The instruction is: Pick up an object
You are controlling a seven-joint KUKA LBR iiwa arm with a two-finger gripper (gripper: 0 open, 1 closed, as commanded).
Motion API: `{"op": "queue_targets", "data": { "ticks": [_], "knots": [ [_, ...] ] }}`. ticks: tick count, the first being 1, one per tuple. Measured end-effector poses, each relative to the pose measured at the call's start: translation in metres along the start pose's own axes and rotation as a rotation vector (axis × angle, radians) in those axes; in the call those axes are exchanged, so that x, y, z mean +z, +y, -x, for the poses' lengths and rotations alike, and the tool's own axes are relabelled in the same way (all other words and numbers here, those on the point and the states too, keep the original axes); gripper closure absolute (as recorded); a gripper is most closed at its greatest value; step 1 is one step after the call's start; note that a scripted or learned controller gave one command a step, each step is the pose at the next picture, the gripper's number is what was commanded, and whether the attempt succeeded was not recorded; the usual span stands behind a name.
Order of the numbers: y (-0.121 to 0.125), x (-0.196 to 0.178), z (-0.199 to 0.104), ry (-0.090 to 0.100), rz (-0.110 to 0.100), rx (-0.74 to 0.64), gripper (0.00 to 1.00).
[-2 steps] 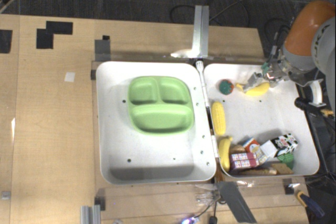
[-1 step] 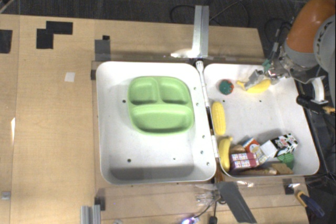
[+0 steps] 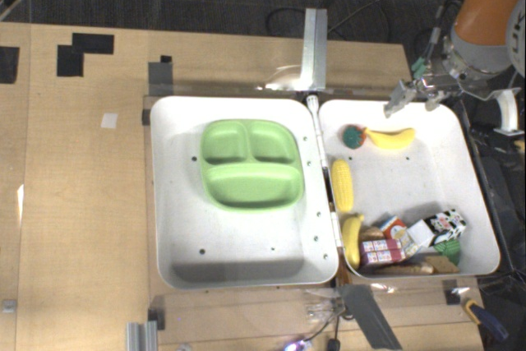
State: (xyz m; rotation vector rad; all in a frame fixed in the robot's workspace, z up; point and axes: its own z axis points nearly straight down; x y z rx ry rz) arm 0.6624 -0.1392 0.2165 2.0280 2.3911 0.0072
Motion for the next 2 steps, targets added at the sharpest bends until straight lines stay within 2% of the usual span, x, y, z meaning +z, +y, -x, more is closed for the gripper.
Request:
{"op": "queue_targets", "data": {
  "ticks": [1, 2],
  "knots": [
    [0.014, 0.013, -0.038, 0.002, -0.003, -0.035, 1.0],
    [-0.04, 0.032, -0.078, 0.002, -0.004, 0.003, 1.0]
  ]
}}
